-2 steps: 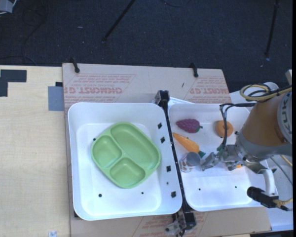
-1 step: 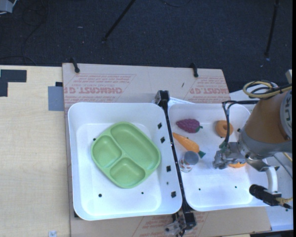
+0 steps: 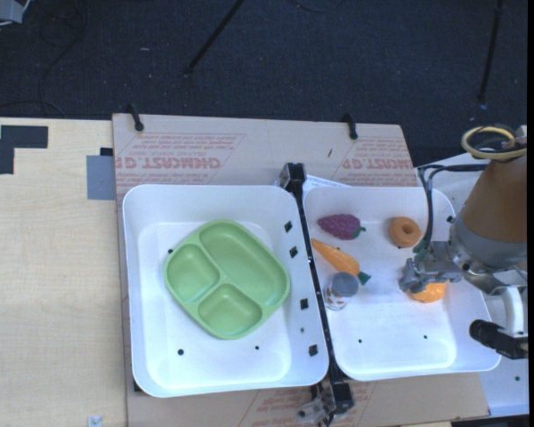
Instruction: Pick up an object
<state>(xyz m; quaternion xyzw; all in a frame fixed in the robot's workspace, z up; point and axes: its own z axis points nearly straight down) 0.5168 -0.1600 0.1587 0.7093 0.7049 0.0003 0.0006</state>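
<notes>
In the right bin [image 3: 400, 350], my gripper [image 3: 417, 277] hangs low at the right side, right over a small orange fruit-like object [image 3: 429, 292] and partly covering it. Whether that object sits between the fingers I cannot see. Further left lie an orange carrot [image 3: 335, 257] with a green tip, a purple fruit [image 3: 340, 226], an orange ring [image 3: 404, 231] and a small grey-topped can [image 3: 342, 288].
The left bin [image 3: 151, 345] holds a green divided plate [image 3: 227, 277]. A black divider [image 3: 308, 274] runs between the two bins. The arm's grey body with its orange band [image 3: 503, 207] comes in over the right bin's right rim, with cables beside it.
</notes>
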